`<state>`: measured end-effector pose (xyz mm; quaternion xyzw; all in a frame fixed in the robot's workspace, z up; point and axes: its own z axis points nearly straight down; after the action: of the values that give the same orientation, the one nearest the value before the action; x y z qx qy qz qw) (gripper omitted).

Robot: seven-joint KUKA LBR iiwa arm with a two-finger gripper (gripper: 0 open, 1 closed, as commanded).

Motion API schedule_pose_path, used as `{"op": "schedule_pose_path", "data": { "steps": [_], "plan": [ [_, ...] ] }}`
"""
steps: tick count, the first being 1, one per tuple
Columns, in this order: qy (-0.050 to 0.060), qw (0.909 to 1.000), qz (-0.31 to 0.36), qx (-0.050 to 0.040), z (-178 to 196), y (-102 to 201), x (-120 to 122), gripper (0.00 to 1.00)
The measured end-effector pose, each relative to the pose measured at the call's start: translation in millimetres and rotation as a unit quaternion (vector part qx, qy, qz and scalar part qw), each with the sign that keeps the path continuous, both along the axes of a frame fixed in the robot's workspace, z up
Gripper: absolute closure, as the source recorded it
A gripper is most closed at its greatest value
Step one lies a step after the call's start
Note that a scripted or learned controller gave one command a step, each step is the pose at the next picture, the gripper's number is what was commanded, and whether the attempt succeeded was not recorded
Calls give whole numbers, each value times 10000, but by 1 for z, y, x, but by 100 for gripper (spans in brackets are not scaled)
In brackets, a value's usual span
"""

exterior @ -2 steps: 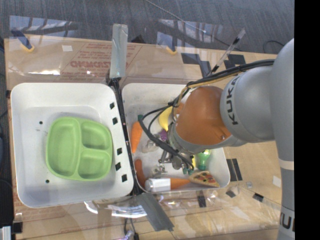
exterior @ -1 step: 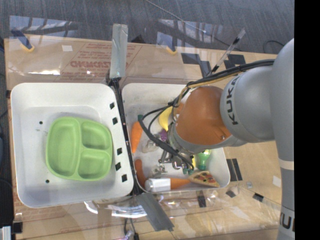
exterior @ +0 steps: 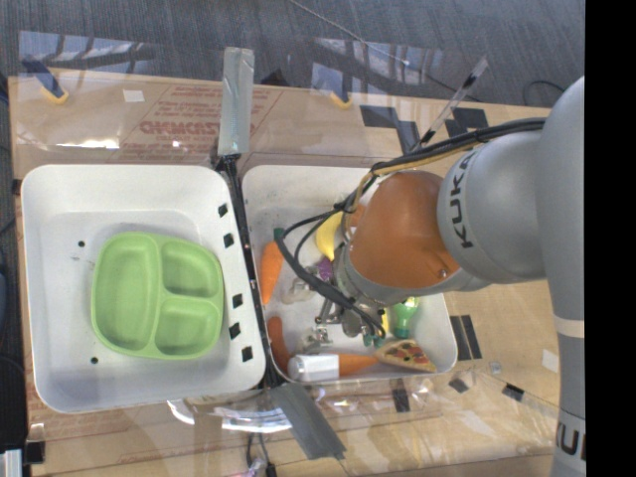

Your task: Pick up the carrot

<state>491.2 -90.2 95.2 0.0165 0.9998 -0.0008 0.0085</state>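
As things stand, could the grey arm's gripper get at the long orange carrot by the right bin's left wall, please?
Probably yes. The long orange carrot lies uncovered along the right bin's left wall, beside the gripper. That wall close alongside may crowd a finger.

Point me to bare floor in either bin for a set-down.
Left bin: free strip between the green divided plate and its walls, widest along the far side. Right bin: bare only along the far wall, above the carrot. Nearer, the arm, a pizza slice toy and a white piece crowd it.
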Motion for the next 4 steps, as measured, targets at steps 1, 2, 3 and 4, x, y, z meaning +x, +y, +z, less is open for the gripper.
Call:
{"op": "schedule_pose_path", "data": {
  "steps": [1, 2, 3, 4],
  "plan": [
    [0, 10000, 0, 0, 0, 0, 0, 0],
    [0, 10000, 0, 0, 0, 0, 0, 0],
    [0, 10000, 0, 0, 0, 0, 0, 0],
    [20, 10000, 37, 5, 9, 2, 0, 100]
  ]
}}
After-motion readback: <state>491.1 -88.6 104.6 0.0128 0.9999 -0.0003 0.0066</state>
